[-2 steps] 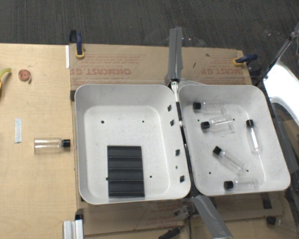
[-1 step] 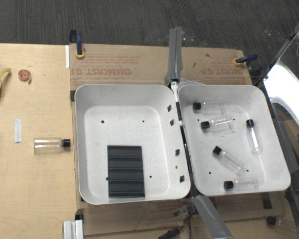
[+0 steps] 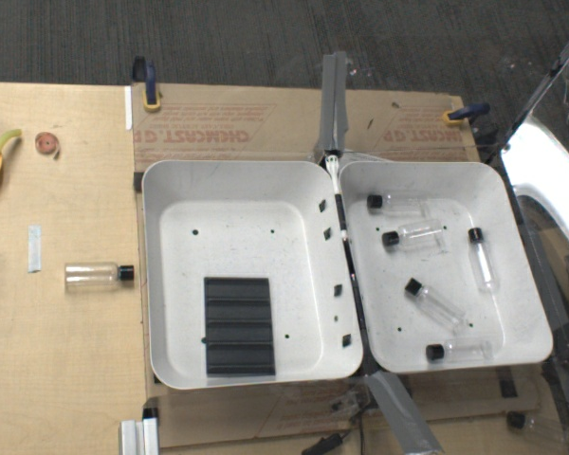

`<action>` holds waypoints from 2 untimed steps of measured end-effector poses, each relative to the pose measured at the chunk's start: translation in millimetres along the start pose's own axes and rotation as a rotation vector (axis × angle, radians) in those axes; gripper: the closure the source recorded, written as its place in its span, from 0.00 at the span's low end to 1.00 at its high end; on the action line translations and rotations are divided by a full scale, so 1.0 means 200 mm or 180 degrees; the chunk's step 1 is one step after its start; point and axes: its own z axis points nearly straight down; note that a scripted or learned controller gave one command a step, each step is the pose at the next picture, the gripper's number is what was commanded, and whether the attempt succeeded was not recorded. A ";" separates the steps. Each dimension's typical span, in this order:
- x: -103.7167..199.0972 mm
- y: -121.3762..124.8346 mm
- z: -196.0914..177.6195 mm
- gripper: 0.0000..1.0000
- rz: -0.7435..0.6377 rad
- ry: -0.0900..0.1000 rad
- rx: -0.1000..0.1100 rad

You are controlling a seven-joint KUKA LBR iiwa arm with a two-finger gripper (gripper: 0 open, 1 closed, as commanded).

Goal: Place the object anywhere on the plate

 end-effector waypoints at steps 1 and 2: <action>0.02 -0.03 0.00 0.00 0.0367 0.0006 0.0002; 0.10 -0.22 0.00 0.00 0.0375 0.0001 0.0004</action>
